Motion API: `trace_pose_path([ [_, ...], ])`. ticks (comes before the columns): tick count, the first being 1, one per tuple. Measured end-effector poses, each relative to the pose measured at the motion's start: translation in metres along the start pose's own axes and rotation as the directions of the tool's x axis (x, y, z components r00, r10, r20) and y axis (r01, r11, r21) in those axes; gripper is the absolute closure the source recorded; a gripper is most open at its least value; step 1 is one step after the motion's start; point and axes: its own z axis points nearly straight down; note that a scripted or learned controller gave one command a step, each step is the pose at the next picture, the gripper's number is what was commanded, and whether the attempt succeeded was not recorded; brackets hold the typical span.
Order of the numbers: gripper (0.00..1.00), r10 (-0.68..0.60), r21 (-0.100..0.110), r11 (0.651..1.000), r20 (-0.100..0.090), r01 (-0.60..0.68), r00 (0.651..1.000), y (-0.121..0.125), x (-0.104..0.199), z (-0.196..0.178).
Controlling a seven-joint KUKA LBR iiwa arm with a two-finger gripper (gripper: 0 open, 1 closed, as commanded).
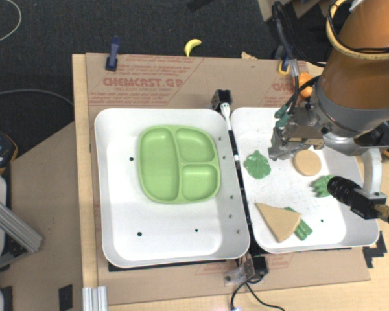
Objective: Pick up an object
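Closest to us, at the 6 o'clock edge of the right bin (350, 238), lies a tan wedge (279, 221). Its pointy tip aims toward 10 o'clock and its wide end toward 4 o'clock, so its long way runs along that line. A small green bit (303, 230) touches its wide end. A little farther back, toward 3 o'clock, there is another green bit (321, 185).

Farther on, near the middle of the bin, sit a green leafy toy (257, 165) and a round tan cookie (306, 162). The gripper (280, 149) hangs between them and just behind them. The leafy toy is at 8 o'clock from it and the cookie at 4 o'clock. Nothing can be seen held in the gripper. I cannot tell if it is spread wide or squeezed together, because it looks dark and lumpy from here.

I think the arm is at the reaching step, picking which toy to go for. The leafy toy looks like the likely one. It is bumpy and almost round, a bit taller than wide, so it has no clear long way and does not point anywhere. Next the gripper would need to slide a little toward 8 o'clock, get right over the toy, go down and then pinch.

At 9 o'clock, the left bin (117, 225) holds a green plate (178, 164).
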Motion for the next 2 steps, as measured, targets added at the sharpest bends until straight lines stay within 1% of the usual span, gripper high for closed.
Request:
trace_pose_path([
  [1, 1.0, -0.011, 0.025, 1.0, -0.001, 0.011, 1.0, -0.003, 0.115, 0.029],
  [2, 1.0, -0.004, 0.002, 1.0, -0.006, 0.004, 1.0, 0.002, 0.154, -0.113],
])
